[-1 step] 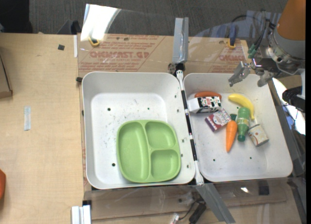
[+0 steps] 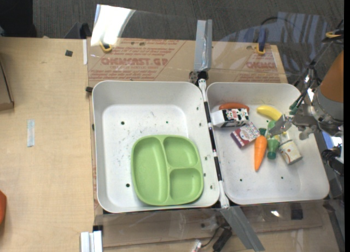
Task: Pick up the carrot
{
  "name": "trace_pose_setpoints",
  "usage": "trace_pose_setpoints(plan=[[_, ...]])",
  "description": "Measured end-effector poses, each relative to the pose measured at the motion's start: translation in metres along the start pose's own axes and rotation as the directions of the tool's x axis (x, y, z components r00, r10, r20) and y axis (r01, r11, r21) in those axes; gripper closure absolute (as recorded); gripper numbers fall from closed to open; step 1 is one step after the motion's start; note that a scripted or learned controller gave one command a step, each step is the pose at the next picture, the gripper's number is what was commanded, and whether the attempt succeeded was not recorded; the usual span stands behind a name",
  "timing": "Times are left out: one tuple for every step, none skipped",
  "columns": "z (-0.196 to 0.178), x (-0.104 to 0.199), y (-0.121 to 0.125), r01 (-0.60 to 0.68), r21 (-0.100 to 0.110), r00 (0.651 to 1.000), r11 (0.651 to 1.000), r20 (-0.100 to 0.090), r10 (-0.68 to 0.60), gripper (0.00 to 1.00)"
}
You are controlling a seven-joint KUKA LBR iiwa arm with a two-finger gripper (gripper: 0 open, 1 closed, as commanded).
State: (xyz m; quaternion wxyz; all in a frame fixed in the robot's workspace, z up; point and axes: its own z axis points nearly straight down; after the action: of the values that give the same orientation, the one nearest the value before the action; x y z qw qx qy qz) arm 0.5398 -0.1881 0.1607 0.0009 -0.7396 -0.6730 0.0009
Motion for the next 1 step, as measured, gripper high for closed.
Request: trace_pose_setpoints(plan=[[0.0709, 0.0421, -0.0678, -0.002, 0.002, 1.0, 1.0, -0.001, 0.002, 0.0]])
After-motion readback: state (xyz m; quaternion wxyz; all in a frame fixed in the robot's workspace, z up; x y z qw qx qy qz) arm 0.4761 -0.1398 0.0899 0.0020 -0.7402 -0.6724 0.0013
